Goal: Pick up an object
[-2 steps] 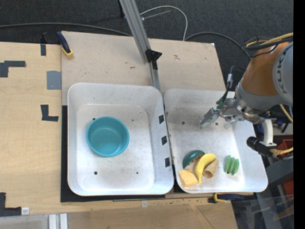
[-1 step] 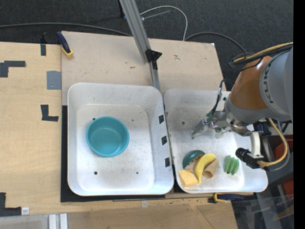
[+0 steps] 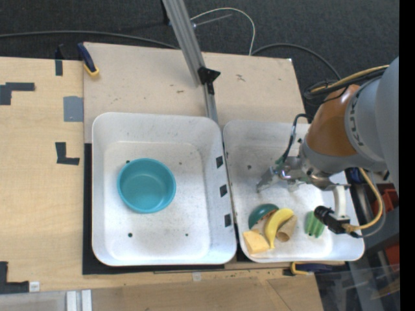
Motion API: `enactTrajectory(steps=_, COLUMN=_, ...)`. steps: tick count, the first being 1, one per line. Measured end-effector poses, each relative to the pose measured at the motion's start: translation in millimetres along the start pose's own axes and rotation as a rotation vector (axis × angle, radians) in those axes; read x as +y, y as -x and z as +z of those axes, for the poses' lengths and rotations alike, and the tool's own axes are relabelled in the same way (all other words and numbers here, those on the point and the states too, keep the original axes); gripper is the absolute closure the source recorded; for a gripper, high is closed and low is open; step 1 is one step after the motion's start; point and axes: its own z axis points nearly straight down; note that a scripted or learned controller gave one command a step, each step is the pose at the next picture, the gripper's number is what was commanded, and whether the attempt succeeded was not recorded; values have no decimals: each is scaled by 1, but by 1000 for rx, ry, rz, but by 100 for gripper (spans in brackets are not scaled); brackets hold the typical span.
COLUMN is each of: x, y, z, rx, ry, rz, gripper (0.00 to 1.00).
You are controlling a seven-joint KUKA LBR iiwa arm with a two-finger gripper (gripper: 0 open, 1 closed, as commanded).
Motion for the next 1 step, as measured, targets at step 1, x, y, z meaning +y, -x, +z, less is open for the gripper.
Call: enactTrajectory(steps=1, x=0, y=-1, z=-10, rx=2, ry=-1, rz=0, gripper=100)
